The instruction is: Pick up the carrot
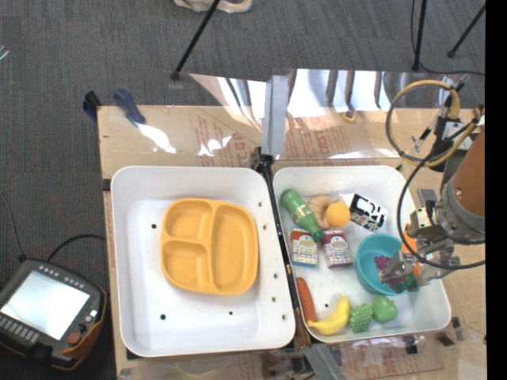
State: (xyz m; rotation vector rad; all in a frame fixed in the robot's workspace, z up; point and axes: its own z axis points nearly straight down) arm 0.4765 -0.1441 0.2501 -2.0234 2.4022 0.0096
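Carrot (306, 298) lies against left wall of right bin (432, 323), long axis running near-to-far, just left of banana (336, 315). Gripper (405, 275) hangs over teal bowl (372, 261), well right of carrot, banana between. Finger spread: cannot tell.

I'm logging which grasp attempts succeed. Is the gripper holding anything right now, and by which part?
It cannot be told. The gripper sits over the blue bowl at the right bin's edge. The carrot lies apart from it, by the banana.

Arm (467, 200) low at right, wrist down.
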